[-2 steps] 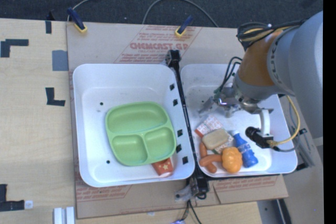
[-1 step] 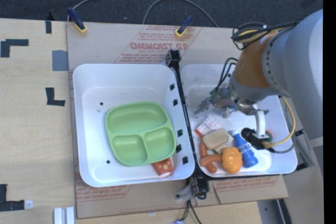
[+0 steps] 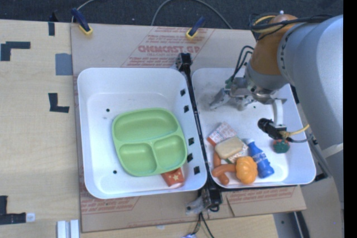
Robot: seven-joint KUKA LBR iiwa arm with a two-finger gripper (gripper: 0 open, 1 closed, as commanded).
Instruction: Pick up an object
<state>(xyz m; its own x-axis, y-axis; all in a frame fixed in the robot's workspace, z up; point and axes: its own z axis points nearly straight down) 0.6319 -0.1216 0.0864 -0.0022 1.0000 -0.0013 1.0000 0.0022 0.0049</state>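
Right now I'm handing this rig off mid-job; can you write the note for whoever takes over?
Hand: hovering low over the upper part of the right bin, nothing visible between its fingers; whether they are open or shut cannot be told.
Things: white sandwich piece, orange fruit, blue bottle, sausage and a red-and-white packet clustered at the right bin's near side; green divided plate and a red carton in the left bin.
Done: nothing picked yet.
Left: grasp and lift one object.
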